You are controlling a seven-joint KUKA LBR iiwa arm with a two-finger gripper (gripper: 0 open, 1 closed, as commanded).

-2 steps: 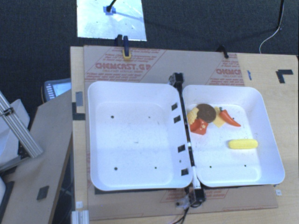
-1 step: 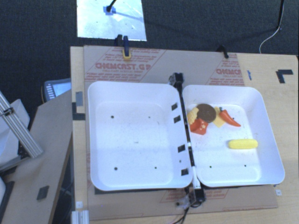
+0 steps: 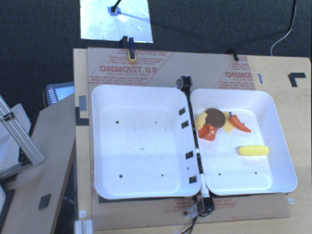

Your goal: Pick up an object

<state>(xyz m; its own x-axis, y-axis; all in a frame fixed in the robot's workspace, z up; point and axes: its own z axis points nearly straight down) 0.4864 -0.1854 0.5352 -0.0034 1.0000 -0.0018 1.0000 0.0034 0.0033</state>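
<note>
In the shallow white right bin (image 3: pixel 273 145), a round brown disc (image 3: pixel 215 117) touches a red block (image 3: pixel 208 132) and an orange-red pepper-shaped toy (image 3: pixel 238 123), with a yellow corn-like cylinder (image 3: pixel 253 150) lying apart nearer the front

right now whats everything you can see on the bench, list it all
white bin: 1, white, left half of the bench
white bin: 1, white, right half, holding all the small items
brown round piece: 1, brown, upper left of the right bin, in a touching cluster
red piece: 1, red, just below the brown one
orange-red pepper-like piece: 1, right of the brown one
yellow pieces: yellow, count unclear, tucked around the brown one
yellow corn-like piece: 1, yellow, lying alone, right of centre in the right bin
black clips: several, along the seam between bins
cardboard sheet: 1, tan with red print, under the bins
</note>
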